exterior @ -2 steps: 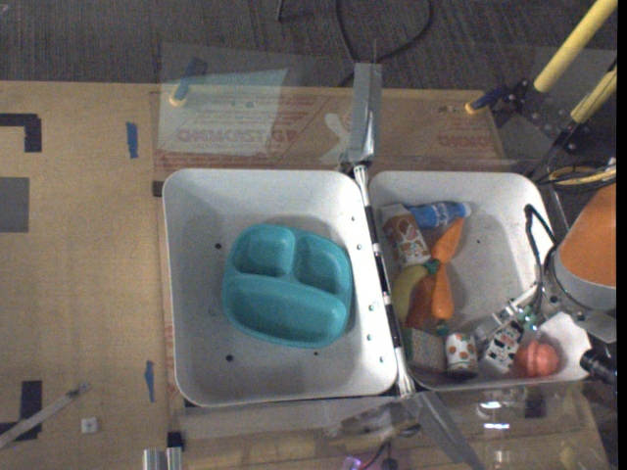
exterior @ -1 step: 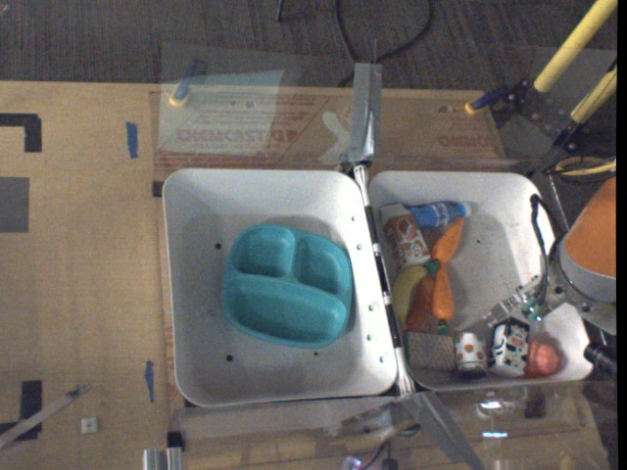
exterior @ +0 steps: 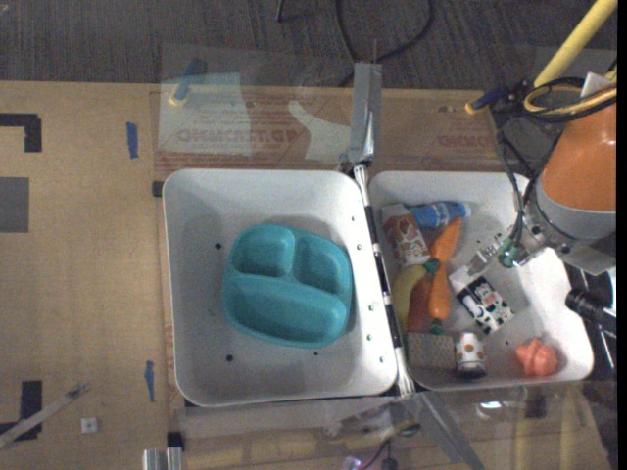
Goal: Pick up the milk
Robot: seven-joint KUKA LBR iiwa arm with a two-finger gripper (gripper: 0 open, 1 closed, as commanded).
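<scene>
White plastic, two shallow bins side by side — that was your workspace. The milk, a small white carton with black cow patches, lay flat in the right-hand white bin, a little right of centre and untouched, so by my reading the pick had not begun in earnest. The two-finger gripper hung just above and beyond the carton's upper end, under the grey arm with its orange band. You could not have told from this slanted view how far apart its fingers stood, and nothing was visibly held between them.

What remained, I judge: come down over the carton, close on it, lift.

Clutter sat near. A long orange toy carrot and a yellow banana-like piece lay just to the carton's left, with a brown-labelled packet and a blue-and-white tube beyond them. A small white-and-red can stood just below the carton and a pink-orange lump rested toward the corner — the can looked likeliest to be bumped. The teal divided plate in the left bin was well apart.
</scene>
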